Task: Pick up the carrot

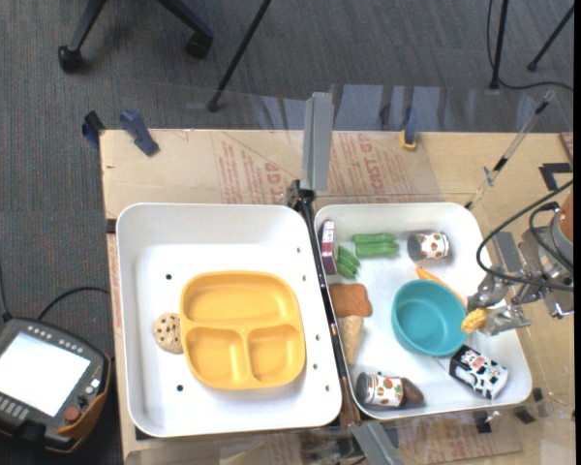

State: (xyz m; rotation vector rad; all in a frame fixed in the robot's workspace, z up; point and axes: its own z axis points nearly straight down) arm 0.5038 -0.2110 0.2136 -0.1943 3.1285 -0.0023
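The carrot is a thin orange stick in the right bin. It lies slantwise against the far right rim of the teal bowl. My gripper hangs low over the bin's right side, just right of the bowl and a little past the carrot's lower end. A small yellow piece sits at the gripper's tip, between it and the bowl. Whether the gripper touches the piece is unclear.
The right bin also holds green beans, a small can, a brown bread piece, a cone, another can and a cow-patterned box. A yellow divided plate and a cookie lie in the left bin.
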